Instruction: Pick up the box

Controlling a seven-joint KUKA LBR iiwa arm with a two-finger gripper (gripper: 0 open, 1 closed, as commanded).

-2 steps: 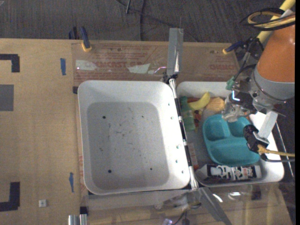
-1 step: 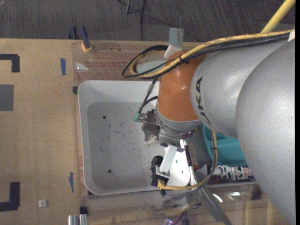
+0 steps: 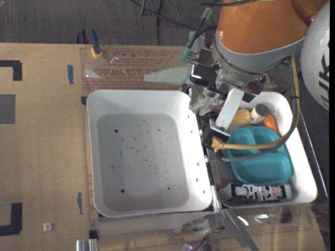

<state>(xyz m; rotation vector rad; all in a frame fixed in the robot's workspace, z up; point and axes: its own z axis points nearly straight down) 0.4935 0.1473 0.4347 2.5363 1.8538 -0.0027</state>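
hanging over the back left corner of the right bin, the grey-and-orange arm hides most of its pincer, so i cannot tell whether it is spread or pressed together. the box, long and narrow with a printed label, lies flat along that bin's front wall, well apart from the pincer. a teal container sits just behind the box, with an orange item further back.
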